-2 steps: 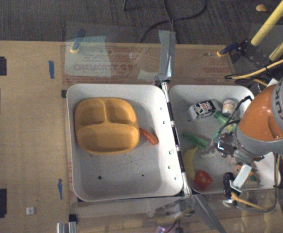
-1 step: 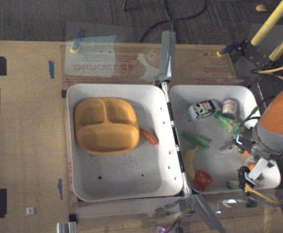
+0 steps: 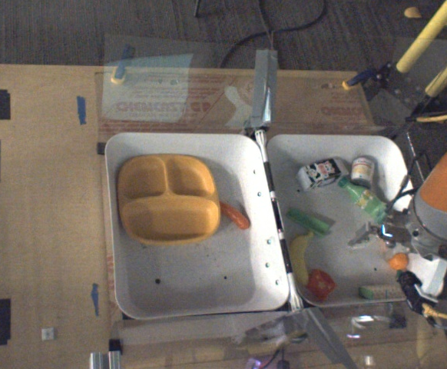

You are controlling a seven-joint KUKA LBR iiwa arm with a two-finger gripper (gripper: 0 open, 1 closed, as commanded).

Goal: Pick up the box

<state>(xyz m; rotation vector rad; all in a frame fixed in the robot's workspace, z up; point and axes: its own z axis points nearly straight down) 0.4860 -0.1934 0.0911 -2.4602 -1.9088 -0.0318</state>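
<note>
Box (image 3: 322, 174): lay tipped on the floor of the right bin (image 3: 339, 260), well apart from the tool (image 3: 364, 237), up and left of it in the view. Sat just beside a small can (image 3: 363, 171) but otherwise free, so probably graspable from above. Tool: hovered low, near a green bottle (image 3: 364, 197), with nothing visibly gripped; open or closed, could not tell. Judged short of the box, approach not yet done.

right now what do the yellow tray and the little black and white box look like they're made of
The yellow tray looks like moulded plastic with a matt finish: one even colour, rounded corners, three pressed-in compartments. The box is probably printed cardboard or a plastic toy copy; its flat faces carry black and white print, but it is too small to be sure.
</note>
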